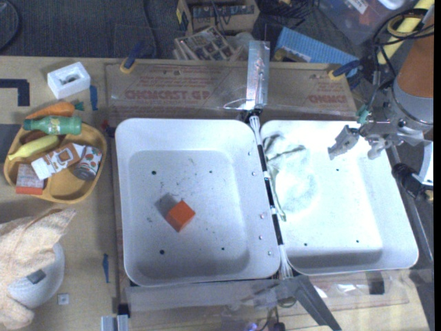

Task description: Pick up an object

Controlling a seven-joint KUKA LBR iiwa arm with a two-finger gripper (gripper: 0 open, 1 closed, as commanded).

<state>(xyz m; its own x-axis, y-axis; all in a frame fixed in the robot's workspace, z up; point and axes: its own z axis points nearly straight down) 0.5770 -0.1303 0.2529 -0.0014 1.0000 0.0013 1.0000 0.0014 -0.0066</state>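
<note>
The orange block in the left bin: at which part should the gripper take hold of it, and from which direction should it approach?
Probably from straight above, closing on two opposite flat side faces of the orange block. It lies on the flat floor of the left bin, far from the walls, and it sits turned diagonally, so the gripper would likely need to rotate to match its edges.

Faint red lettering — cardboard sheet (180, 89) — unreadable
</note>
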